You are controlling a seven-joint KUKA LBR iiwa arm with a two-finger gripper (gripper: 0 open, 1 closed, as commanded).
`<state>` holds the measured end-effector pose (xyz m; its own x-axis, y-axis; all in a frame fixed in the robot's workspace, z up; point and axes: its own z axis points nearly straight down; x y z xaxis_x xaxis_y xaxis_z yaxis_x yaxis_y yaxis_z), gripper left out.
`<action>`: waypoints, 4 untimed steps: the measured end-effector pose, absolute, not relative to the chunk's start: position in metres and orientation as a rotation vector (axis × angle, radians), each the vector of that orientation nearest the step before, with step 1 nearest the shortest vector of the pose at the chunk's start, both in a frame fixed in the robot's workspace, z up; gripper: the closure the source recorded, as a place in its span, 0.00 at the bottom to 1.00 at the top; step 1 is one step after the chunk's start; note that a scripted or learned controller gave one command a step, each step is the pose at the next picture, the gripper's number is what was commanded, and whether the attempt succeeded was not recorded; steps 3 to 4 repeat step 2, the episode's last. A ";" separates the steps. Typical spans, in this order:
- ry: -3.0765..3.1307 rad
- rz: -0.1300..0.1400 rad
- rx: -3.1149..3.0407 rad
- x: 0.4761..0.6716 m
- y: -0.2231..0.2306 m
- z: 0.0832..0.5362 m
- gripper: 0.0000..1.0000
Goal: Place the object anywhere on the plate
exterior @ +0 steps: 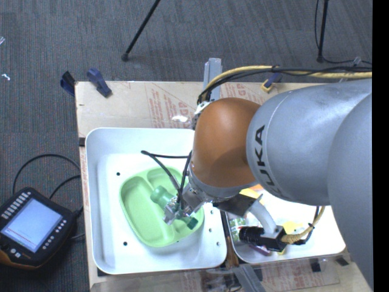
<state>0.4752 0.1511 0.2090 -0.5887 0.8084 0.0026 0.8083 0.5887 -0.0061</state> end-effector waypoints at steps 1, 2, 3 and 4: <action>-2.888 0.004 -1.228 0.544 0.148 0.202 1.00; -2.889 0.003 -1.228 0.544 0.148 0.203 0.00; -2.889 0.003 -1.228 0.544 0.148 0.203 0.00; -2.889 0.003 -1.228 0.544 0.148 0.203 0.00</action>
